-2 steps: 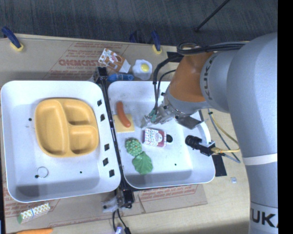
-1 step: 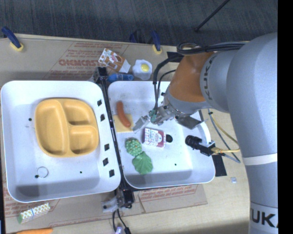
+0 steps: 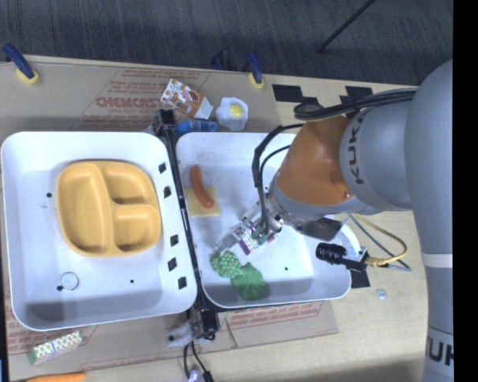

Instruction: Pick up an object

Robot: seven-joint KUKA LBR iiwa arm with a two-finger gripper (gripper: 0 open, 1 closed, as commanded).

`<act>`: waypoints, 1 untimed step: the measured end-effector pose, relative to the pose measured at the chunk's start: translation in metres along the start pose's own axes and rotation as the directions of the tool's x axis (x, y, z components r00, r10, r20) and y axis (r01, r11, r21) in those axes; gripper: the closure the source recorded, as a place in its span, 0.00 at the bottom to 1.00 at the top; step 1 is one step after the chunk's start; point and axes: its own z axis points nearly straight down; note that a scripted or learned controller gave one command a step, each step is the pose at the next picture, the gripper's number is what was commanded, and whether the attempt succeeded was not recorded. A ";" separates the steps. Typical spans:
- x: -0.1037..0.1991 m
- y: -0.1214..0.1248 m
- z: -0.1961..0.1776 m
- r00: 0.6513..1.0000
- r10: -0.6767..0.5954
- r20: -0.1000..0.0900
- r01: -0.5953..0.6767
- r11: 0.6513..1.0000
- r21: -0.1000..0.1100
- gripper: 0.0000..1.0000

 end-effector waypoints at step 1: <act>0.038 -0.013 0.003 0.994 0.108 -0.009 -0.108 0.994 0.009 0.00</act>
